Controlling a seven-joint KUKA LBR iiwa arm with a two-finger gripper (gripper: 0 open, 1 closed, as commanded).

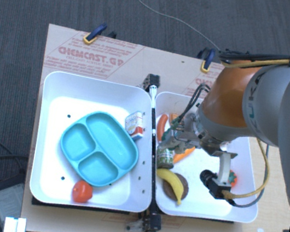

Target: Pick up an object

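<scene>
A KUKA arm (247,103) reaches into the right-hand bin (244,213) of a two-bin bench, its gripper (169,144) lowered near the bin's left wall and largely masked by the wrist above it; whether it grips anything cannot be told from this angle. Far to the gripper's left, in the left bin (44,122), a blue divided plate (99,148) lies flat, with a red tomato-like object (82,191) below it at the bin's near edge. Closer to the gripper's left, a small white carton (134,124) with red and blue print sits beside the plate's upper right rim. Just beside the gripper, a red-orange item (161,126) lies along the dividing wall, and an orange piece (184,154) pokes out to the gripper's right, both partly hidden. A dark greenish object (165,156) sits directly under the gripper, hard to identify. Below it lies a bruised banana (173,184). Well to the gripper's right, a small red and green object (232,179) is half covered by a black fitting (213,183) on the arm
</scene>
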